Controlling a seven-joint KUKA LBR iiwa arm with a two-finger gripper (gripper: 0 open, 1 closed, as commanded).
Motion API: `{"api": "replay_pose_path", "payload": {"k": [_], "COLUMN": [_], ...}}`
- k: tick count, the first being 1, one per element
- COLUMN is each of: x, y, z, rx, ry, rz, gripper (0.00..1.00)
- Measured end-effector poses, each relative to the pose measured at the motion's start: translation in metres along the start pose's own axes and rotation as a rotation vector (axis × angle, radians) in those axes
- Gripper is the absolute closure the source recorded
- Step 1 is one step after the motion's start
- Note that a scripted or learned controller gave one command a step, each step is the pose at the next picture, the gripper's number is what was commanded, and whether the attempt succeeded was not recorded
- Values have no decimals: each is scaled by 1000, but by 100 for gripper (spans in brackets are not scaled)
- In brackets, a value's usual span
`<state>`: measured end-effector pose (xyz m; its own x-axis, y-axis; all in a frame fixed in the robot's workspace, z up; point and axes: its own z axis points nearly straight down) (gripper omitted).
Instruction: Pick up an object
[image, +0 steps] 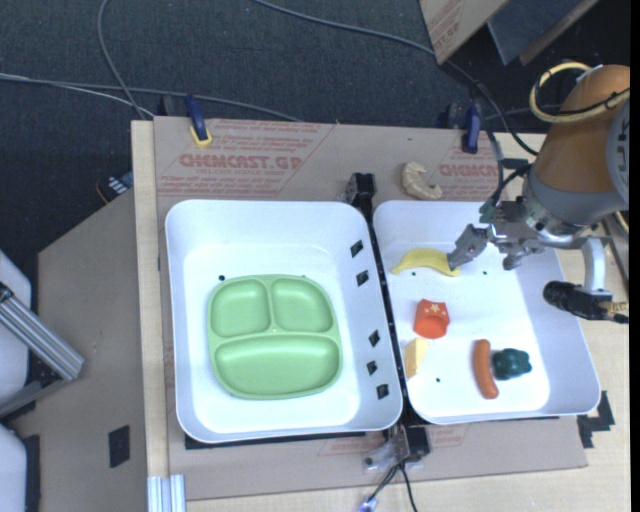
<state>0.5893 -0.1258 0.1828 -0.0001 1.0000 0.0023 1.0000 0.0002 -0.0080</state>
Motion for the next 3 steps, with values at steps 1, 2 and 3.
{"api": "replay_pose_path", "payload": {"k": [1, 2, 3], "x": [-5, -4, -5], "y": [-9, -10, -8], "z": [51, 101, 87], "rx": [0, -1, -8], "ry": [0, 0, -1], "rz": [1, 0, 1], "gripper": [0, 0, 100]}}
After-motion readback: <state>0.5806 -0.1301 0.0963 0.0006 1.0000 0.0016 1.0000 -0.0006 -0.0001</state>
